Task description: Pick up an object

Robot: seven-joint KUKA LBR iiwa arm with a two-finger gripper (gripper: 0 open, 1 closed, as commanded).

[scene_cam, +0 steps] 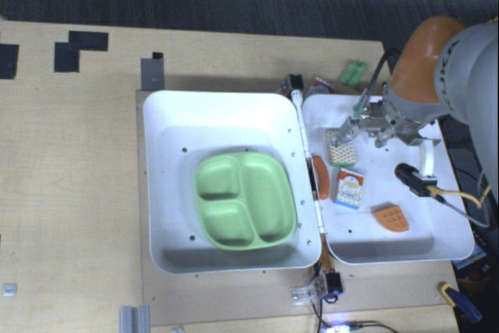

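**Arm over the right bin's far edge**

Camera view: the grey arm with an orange band (448, 70) reaches over the shallow white right bin (448, 242). Its gripper (366, 127) hangs near that bin's far edge, just above a small checkered packet (341, 147); I cannot tell its state. A blue-and-white carton (349, 189) lies mid-bin, an orange wedge (391, 217) toward the near edge. A green divided plastic tray (244, 199) sits centred in the left bin (168, 168).
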